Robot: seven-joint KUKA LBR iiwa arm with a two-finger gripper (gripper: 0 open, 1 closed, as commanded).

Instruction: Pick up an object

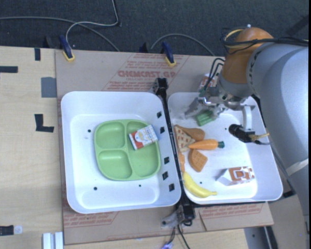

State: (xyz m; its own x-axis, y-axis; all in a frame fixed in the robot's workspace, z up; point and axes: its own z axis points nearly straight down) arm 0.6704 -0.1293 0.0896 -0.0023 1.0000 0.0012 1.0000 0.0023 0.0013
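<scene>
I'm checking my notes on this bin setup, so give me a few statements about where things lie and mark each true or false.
1. The green divided plastic plate lies in the left white bin. True.
2. The small red and white carton rests on that plate. True.
3. The yellow banana lies in the left bin. False: it lies in the right white bin, near its front edge.
4. The orange carrot with a green tip lies on the plate. False: it lies in the right bin, beside the waffle-patterned piece.
5. The gripper is over the right bin's far end, close to a small green object. True.
</scene>
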